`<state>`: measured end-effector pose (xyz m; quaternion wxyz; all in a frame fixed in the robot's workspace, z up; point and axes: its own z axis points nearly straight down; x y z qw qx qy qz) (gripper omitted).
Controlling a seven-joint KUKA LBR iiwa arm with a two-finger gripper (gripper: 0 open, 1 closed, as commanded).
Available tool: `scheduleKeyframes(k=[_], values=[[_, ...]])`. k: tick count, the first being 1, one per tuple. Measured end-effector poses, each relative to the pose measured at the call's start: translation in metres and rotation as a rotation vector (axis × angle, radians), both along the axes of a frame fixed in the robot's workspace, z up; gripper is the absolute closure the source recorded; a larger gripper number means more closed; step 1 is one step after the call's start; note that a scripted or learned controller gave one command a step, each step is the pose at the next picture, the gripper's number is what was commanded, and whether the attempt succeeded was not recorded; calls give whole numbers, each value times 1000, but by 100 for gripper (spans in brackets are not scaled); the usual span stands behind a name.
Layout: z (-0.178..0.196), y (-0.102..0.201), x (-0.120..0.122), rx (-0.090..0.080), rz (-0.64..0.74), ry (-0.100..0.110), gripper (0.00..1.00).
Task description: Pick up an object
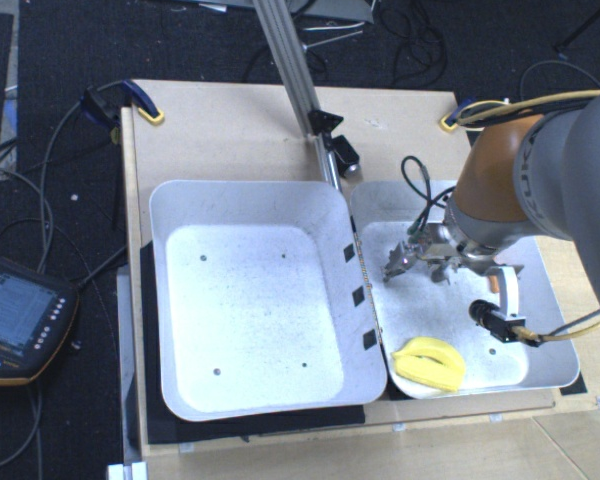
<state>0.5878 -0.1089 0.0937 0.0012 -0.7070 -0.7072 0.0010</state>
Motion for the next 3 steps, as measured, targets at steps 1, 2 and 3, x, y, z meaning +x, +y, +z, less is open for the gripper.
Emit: scheduleKeyframes(k=[1,2,3], values=[[12,0,1,0,0,-3,100],[73,2,-3,-1,0,-8,100],[121,0,-11,-1,0,-7,100]])
